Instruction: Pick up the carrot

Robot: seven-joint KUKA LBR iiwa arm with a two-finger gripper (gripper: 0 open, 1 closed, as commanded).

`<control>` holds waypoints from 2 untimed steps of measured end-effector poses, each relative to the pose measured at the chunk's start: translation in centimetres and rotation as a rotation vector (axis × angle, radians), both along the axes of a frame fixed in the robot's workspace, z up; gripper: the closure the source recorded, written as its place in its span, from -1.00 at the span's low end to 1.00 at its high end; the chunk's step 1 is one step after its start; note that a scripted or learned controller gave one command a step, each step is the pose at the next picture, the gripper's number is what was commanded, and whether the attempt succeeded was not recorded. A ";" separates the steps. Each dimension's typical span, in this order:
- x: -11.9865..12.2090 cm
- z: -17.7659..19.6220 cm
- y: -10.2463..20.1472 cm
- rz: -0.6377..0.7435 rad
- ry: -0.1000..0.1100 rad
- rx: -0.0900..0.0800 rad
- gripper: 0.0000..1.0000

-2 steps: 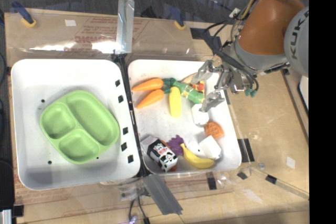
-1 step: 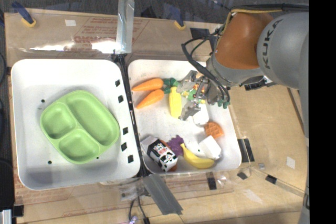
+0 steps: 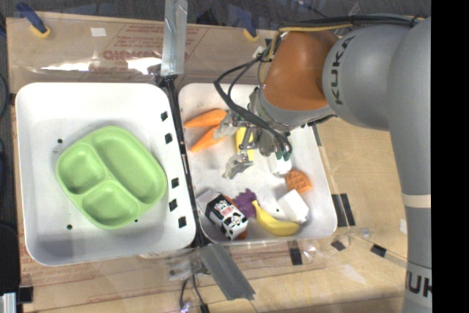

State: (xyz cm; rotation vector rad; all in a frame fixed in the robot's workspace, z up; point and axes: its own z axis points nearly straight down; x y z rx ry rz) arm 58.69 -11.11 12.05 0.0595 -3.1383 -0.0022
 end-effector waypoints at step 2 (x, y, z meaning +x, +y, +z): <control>2.7 -1.6 2.0 0.137 -0.010 -0.002 1.00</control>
